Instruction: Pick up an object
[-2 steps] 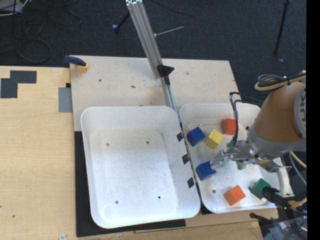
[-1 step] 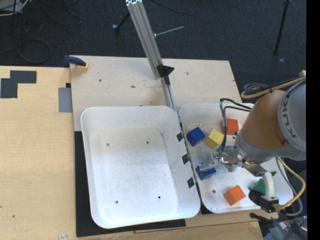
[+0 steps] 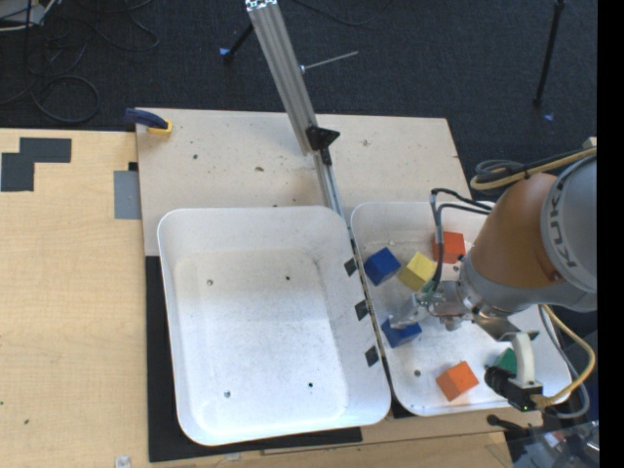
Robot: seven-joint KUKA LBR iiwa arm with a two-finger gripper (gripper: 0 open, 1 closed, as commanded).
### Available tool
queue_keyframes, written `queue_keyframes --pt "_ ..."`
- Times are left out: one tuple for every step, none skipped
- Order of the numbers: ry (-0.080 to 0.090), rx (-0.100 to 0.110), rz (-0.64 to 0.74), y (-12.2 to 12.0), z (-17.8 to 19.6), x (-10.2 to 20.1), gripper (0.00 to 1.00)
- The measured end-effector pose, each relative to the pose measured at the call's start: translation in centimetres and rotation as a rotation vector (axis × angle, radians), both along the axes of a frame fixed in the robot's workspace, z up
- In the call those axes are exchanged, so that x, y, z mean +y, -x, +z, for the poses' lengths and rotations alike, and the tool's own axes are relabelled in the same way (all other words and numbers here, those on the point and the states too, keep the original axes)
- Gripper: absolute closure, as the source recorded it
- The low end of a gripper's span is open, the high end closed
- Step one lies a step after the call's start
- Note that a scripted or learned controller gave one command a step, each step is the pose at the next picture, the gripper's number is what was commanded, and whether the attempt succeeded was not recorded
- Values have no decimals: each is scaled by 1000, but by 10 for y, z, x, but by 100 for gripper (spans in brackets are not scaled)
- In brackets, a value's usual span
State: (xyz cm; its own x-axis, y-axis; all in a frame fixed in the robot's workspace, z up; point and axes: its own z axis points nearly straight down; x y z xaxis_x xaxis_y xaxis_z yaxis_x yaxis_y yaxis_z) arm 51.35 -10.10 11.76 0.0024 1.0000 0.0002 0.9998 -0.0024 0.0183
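Observation:
My gripper [image 3: 421, 310] reaches down into the right bin [image 3: 409, 383] from the right, its orange-banded wrist above it. It hangs just right of a blue block [image 3: 400, 332] near the bin's left wall. Above it lie another blue block [image 3: 381, 264] and a yellow block [image 3: 421, 270]. A red-orange block [image 3: 450, 246] peeks out beside the arm. An orange block [image 3: 456, 380] rests near the front of the bin, and a green piece [image 3: 506, 360] sits at the right, partly hidden by the arm.
The left bin [image 3: 195, 261] lies beside the right one, split by a divider with black clips [image 3: 363, 310]. A slanted aluminium bar [image 3: 292, 86] rises behind the bins. Cables hang off the arm at the right.

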Motion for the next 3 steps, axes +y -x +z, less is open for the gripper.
queue_keyframes --pt "1 -5 -10 -1 11 -3 100" --pt "1 15 2 -7 69 -12 100" --pt "0 19 3 -7 87 -14 100"
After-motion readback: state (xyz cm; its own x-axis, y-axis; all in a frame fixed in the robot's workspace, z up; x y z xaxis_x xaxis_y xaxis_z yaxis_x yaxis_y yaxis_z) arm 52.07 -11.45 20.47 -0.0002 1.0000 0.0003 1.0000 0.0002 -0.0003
